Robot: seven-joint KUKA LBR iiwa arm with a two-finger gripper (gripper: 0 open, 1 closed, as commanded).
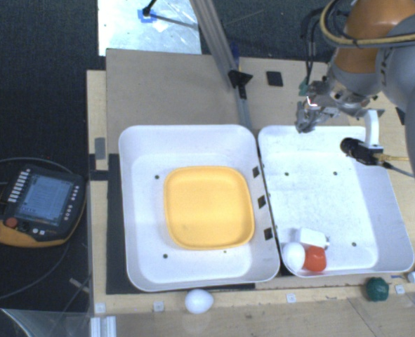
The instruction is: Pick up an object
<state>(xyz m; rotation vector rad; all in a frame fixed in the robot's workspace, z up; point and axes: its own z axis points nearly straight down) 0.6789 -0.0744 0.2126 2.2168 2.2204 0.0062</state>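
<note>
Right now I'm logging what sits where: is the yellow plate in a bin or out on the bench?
In. The yellow plate lies flat on the floor of the left bin, inside its white rim on all sides.

It looked like a robotics lab: a teach pendant (37,206) lay left of the tabletop (172,90) carrying two white bins (133,209).

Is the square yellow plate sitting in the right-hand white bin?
No, the square yellow plate lies in the left white bin; the right white bin holds small objects at its near edge.
</note>
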